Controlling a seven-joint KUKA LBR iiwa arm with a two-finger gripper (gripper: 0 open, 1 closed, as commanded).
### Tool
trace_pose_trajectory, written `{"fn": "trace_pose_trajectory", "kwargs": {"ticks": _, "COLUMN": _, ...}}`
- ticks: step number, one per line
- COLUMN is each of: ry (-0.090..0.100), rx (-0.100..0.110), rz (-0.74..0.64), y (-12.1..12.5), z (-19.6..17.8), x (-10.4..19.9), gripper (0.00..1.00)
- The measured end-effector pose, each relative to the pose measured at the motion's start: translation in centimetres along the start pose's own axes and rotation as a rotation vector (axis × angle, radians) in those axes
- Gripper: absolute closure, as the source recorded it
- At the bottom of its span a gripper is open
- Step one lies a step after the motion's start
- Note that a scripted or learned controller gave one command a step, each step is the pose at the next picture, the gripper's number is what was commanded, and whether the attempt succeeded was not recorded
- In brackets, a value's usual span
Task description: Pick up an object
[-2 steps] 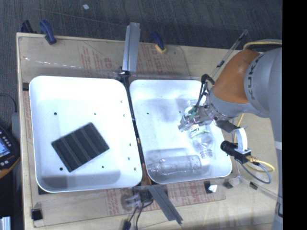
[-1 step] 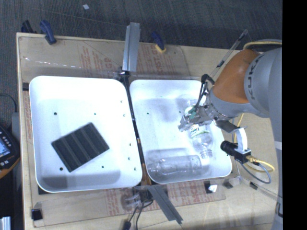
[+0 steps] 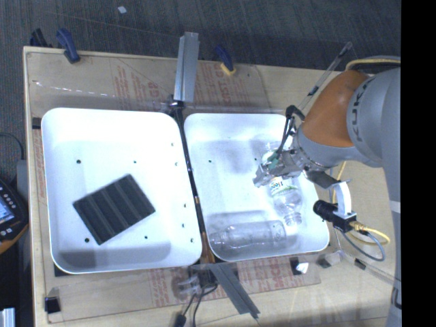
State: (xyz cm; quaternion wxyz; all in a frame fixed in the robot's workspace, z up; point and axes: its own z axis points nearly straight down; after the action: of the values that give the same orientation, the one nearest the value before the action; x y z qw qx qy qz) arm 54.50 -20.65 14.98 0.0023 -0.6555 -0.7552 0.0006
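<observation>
- Two clear bottles are in the right bin (image 3: pixel 204 182). The near bottle (image 3: pixel 248 236) lies on its side along the front wall. The small bottle (image 3: pixel 286 199) lies a little farther back, near the right wall.
- In the left bin (image 3: pixel 54 182) one dark ribbed pad (image 3: pixel 114 208) lies flat, well apart from the arm.
- Farther back, the gripper (image 3: pixel 267 172) is low inside the right bin, just at the top end of the small bottle. I cannot tell its state, because the wrist and the glare hide that part.
- I think the risk is a slip. The bottles are round, smooth and light, so a grasp off the middle can push one away or let it roll.
- The small bottle is also close to the wall, so the gripper can hit the bin there.
</observation>
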Motion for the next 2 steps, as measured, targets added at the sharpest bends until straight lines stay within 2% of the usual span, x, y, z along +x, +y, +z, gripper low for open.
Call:
{"fn": "trace_pose_trajectory", "kwargs": {"ticks": 1, "ry": 0.000, "rx": 0.000, "rz": 0.000, "y": 0.0, "z": 0.0, "x": 0.0, "gripper": 0.00}}
{"fn": "trace_pose_trajectory", "kwargs": {"ticks": 2, "ry": -0.003, "rx": -0.004, "rz": -0.011, "y": 2.9, "z": -7.9, "x": -0.6, "gripper": 0.00}}
